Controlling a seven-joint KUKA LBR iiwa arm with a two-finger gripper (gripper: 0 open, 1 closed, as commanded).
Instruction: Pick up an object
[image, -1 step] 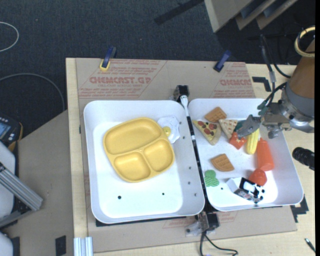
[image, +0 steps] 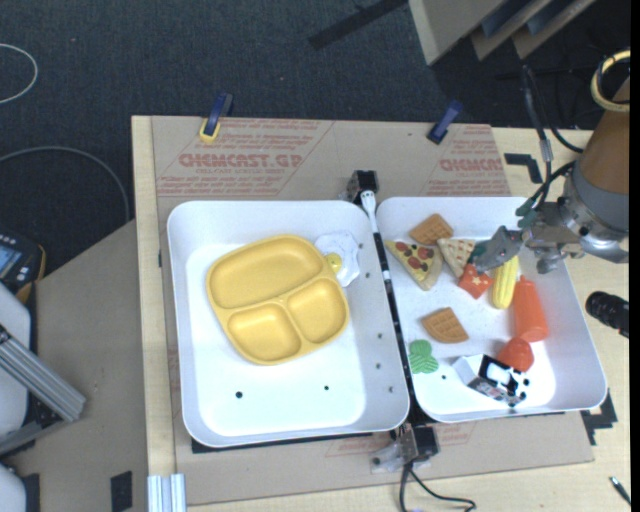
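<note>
Gripper (image: 497, 258) over right bin (image: 590, 372), beside corn cob (image: 505, 283); finger state unclear

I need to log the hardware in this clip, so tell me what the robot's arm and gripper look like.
The arm comes in from the right: an orange band with a pale ring above it, then a silver-grey wrist. Thin black cables run down along it to the wrist. The gripper is a grey metal assembly with dark fingers.
</note>
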